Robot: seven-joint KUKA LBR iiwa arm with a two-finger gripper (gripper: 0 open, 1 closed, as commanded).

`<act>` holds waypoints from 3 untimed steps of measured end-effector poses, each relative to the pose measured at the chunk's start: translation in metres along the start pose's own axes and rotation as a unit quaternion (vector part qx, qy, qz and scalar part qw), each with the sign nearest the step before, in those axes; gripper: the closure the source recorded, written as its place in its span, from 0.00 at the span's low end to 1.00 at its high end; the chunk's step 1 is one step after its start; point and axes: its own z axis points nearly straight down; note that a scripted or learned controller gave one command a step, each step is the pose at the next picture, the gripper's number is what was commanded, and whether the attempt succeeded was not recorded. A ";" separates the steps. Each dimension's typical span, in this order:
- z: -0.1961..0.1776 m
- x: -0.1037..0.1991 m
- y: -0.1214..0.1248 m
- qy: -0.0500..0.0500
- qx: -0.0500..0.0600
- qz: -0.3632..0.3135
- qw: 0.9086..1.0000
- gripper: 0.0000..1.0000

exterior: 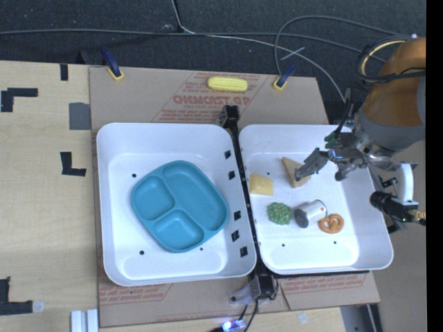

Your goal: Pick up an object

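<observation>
The gripper (pixel 327 166) hangs over the right bin (pixel 367 254), toward its far right part, with the grey arm (pixel 387 126) reaching in from the right. Its two dark fingers (pixel 313 163) stand spread apart with nothing between them; the left finger's tip sits just beside or over the upper edge of a tan wedge (pixel 293 171), and contact cannot be confirmed. The wedge lies in the far central part of the right bin. A pale yellow block (pixel 261 184) rests near the bin's left wall. A green broccoli piece (pixel 279 213) lies near the bin's centre, and just beside it is a small silver cylinder with a dark end (pixel 309 212). A brown pretzel (pixel 331 223) sits close to the cylinder, toward the near right. The left bin (pixel 114 254) holds a blue divided tray (pixel 178 205), lying flat and turned at an angle, near the bin's middle. A yellow corn cob (pixel 227 84) lies on the cardboard sheet (pixel 152 92) beyond the bins' far edges.
</observation>
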 end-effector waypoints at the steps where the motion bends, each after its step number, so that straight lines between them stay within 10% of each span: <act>1: -0.006 0.000 0.002 -0.001 -0.006 -0.002 1.000 0.00; 3: 0.083 0.007 0.005 -0.001 -0.004 -0.001 1.000 0.00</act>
